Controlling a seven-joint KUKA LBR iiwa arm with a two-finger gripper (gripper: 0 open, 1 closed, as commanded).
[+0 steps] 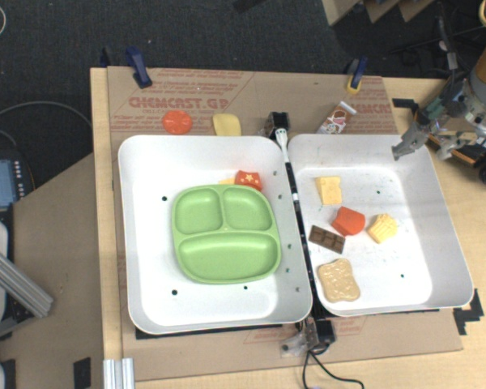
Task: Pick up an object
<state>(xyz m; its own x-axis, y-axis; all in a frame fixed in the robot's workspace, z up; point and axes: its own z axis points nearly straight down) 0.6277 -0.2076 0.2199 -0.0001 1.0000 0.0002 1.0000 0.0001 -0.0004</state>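
Jaws: wide or narrow, can't tell at this slant, and nothing shows between them. Nothing's been picked, so the whole job is left.

Nearest in the right bin (437, 241) lies the biscuit (338, 279). Next come the chocolate (326, 238), the red block (349, 220) and the corn (381, 228), bunched together, with the cheese (329, 190) behind. In the left bin (138, 217) sits the green tray (225, 233).

Farthest back, the gripper (407, 146) hangs over the right bin's far rim, well apart from every piece. I'd say the descent and the grasp are both yet to come.
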